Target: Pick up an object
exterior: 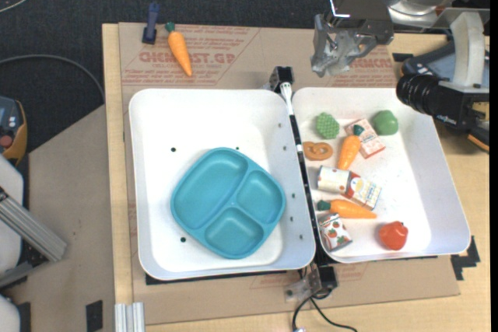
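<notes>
Tool (pixel 336 62) above cardboard (pixel 218 54) | red print partly legible | cartons (pixel 342 181) unreadable

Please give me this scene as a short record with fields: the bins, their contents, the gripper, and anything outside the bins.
left bin: holds a blue divided plate
right bin: holds small toy foods, among them a pretzel, a red pepper and a green round toy
gripper: above the bench behind the right bin, holding nothing
outside bins: a toy carrot on the cardboard behind the left bin
</notes>
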Motion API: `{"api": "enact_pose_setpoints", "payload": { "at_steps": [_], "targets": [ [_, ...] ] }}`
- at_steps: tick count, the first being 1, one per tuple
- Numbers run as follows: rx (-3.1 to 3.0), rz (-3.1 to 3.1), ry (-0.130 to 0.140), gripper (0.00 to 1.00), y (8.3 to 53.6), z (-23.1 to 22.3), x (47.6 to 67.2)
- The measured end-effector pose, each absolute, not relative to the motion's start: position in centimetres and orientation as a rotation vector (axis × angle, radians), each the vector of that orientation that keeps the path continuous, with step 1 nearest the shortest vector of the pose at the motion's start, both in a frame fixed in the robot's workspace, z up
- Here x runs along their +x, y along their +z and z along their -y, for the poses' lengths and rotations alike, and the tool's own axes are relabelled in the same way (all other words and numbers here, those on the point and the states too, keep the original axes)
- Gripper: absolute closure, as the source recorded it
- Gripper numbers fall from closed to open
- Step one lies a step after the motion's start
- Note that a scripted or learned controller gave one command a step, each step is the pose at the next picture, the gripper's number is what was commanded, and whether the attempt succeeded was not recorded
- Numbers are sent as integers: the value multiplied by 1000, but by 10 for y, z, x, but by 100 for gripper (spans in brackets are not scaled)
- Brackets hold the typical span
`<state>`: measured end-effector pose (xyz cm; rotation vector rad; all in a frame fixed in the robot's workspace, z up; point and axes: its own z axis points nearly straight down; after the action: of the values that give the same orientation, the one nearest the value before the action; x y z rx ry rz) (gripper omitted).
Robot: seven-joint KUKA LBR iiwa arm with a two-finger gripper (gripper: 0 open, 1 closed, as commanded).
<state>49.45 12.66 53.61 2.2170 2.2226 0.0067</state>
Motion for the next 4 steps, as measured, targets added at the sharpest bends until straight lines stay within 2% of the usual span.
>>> {"api": "enact_pose_setpoints", "payload": {
  "at_steps": [1,2,3,4],
  "targets": [
    [2238,-2220,-26,100,356,-54,477],
    [2212,-2218,21,100,481,-71,480],
    [2226,-2205,7,100,513,16,480],
    [2213,-2223,8,100,537,-30,480]
  ]
}}
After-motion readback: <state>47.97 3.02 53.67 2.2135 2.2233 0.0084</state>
